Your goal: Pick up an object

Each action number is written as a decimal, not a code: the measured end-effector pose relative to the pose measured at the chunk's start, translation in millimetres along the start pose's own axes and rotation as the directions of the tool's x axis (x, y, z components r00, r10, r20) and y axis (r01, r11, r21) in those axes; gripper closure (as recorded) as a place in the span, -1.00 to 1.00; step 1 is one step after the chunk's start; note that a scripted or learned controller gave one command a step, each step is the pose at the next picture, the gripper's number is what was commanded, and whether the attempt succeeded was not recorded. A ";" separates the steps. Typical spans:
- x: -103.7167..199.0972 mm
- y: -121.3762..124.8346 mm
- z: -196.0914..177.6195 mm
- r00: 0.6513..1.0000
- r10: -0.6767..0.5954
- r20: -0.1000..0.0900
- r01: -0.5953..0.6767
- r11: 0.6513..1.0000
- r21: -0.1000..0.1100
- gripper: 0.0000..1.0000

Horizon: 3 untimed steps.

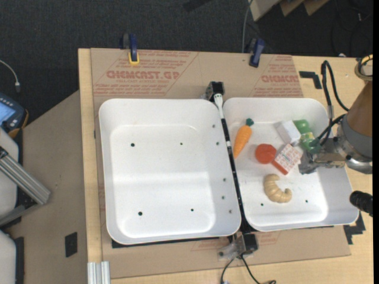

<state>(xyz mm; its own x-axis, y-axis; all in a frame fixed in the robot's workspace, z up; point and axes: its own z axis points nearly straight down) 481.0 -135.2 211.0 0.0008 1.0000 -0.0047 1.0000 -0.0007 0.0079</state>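
Observation:
The right bin (314,209) holds several small objects. An orange carrot (242,138) with a green tip lies near its left wall. A red round piece (266,153) sits beside a red-and-white patterned box (288,158). A white block (288,131) and a green object (303,129) lie farther back. A tan croissant (277,190) rests toward the front. My gripper (309,162) reaches in from the right and sits low, just right of the patterned box and below the green object. Nothing is visibly held in it.
The left bin (118,158) lies alongside, parted from the right one by a black divider strip (228,149). Both bins rest on a cardboard sheet (177,70) held by blue clamps (131,47) at the back. Cables (328,90) run along the right side.

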 end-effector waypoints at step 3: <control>-0.5 2.5 -30.1 1.000 -0.001 0.004 0.001 1.000 -0.009 1.00</control>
<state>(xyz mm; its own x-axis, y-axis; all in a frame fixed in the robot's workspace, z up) 483.3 -135.5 241.1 -0.0001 1.0000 -0.0092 0.9999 0.0003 0.0168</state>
